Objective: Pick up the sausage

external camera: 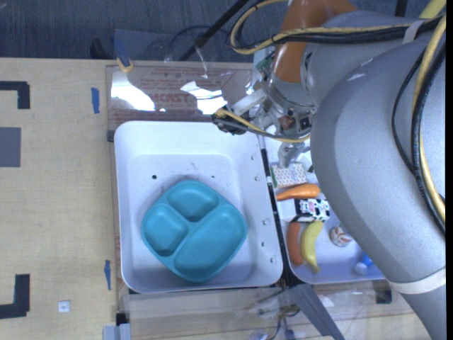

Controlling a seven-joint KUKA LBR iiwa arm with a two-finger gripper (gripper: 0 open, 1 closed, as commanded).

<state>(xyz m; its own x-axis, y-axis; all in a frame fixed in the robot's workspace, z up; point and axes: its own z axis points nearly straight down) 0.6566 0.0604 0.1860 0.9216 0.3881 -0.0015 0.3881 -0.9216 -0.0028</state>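
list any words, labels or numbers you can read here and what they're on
None can be read.
Clear sheet behind the left bin: reddish print, too blurred and glare-washed to read.
Small black-and-white item in the right bin, between the carrot and the banana: pattern only, no legible text.

I see a pale wood tabletop (56,211) with black square marks (15,94) and blue tape bits (95,99). Dark grey carpet floor (106,13) along the top. Glare on a clear sheet (177,94) behind the bins.
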